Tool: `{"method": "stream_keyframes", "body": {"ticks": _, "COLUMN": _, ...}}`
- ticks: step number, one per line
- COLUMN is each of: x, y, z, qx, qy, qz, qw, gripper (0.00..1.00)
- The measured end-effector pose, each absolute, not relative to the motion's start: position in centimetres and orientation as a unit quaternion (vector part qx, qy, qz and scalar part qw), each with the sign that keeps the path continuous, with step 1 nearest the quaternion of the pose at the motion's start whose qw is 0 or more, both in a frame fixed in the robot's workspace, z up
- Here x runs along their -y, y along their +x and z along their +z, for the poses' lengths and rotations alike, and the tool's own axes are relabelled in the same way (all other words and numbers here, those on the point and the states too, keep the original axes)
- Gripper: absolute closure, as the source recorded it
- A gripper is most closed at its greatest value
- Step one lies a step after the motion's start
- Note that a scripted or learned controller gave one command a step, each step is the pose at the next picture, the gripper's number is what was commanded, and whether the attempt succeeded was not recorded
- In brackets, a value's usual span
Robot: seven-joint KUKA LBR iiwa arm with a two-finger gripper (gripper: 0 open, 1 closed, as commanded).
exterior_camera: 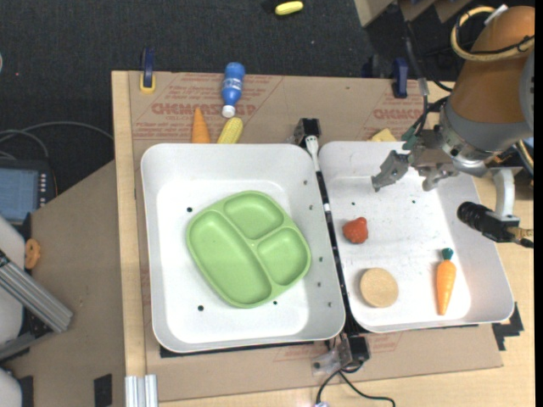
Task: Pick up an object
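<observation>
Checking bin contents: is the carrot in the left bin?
No, the carrot lies in the right bin, near its right edge; the left bin holds the green plate.

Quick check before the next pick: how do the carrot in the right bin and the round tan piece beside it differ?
The carrot is orange, long and tapered with a green top; the round tan piece is a flat pale disc. The carrot lies near the right bin's right edge, the disc nearer the middle divider. Both lie free in the same bin, apart from the gripper.

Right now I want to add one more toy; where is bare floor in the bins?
Right bin: bare between strawberry and carrot; crowded near cookie. Left bin: margins around the green plate.
</observation>
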State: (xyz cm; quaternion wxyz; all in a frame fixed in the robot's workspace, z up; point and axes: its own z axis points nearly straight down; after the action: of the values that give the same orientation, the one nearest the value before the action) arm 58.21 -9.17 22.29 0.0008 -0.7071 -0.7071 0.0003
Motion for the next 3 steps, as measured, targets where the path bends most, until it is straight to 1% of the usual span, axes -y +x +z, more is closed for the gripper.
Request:
{"method": "stream_keyframes", "body": {"ticks": 1, "x": 10.3, "y": 54.8, "z": 7.8, "qx": 0.706, "qy": -0.708, "qz": 0.0021, "qw": 0.003, "gripper": 0.0}}
{"method": "stream_keyframes", "body": {"ticks": 2, "x": 14.1, "y": 47.5, "z": 8.4, "qx": 0.705, "qy": -0.709, "qz": 0.0028, "qw": 0.003, "gripper": 0.0}}
{"method": "stream_keyframes", "body": {"ticks": 3, "x": 13.8, "y": 47.9, "z": 8.4, "qx": 0.707, "qy": -0.707, "qz": 0.0001, "qw": 0.001, "gripper": 0.0}}
